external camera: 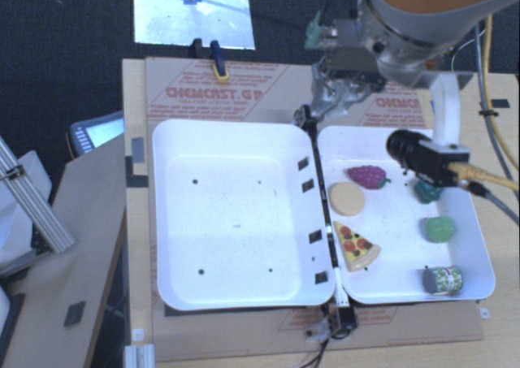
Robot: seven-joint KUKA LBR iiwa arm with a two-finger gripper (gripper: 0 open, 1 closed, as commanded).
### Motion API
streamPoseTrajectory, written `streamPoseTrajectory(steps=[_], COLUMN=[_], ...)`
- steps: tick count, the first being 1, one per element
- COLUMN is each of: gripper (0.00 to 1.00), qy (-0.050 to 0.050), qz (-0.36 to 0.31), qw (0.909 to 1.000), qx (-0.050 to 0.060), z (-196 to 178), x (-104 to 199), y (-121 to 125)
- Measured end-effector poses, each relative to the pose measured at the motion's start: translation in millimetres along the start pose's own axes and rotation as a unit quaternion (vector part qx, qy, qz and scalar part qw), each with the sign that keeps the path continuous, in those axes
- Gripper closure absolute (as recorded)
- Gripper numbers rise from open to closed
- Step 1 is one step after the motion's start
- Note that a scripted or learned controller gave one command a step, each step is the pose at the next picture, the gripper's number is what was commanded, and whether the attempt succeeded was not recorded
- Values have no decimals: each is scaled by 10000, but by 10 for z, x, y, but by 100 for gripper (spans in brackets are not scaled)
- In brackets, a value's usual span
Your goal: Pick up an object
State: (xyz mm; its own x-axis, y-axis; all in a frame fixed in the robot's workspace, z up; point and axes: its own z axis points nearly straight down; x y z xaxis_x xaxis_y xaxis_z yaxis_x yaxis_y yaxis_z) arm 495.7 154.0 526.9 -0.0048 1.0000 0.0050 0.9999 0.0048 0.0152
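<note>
In the right bin (479, 273) lie a purple grape bunch (367, 175), a tan round disc (348, 198), a pizza slice (357, 246), a green ball (439, 229) and a small can (442, 279) on its side. A teal object (426, 192) is partly hidden behind a black cylinder (418, 157) mounted on the arm. My gripper (313, 112) hangs over the far end of the divider between the bins, well behind the objects. Nothing is visibly held in it.
The left bin (166, 196) sits beside the right one on a cardboard sheet (211, 92). A yellow and blue clamp (218, 62) stands at the sheet's far edge. Cables (491, 86) run down the right side. The big arm body fills the upper right.
</note>
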Motion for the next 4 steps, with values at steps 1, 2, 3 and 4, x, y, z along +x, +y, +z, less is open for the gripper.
streamPoseTrajectory(steps=[1, 2, 3, 4], gripper=[100, 0, 100, 0], qy=[-6, -18, -10, -12], qz=[-36, 4, -14, -19], qw=[10000, 10000, 10000, 10000], qx=[65, 68, 56, 60], z=[-24, -21, -135, -131], x=[792, 746, 749, 748], y=[-101, -89, -84, -85])
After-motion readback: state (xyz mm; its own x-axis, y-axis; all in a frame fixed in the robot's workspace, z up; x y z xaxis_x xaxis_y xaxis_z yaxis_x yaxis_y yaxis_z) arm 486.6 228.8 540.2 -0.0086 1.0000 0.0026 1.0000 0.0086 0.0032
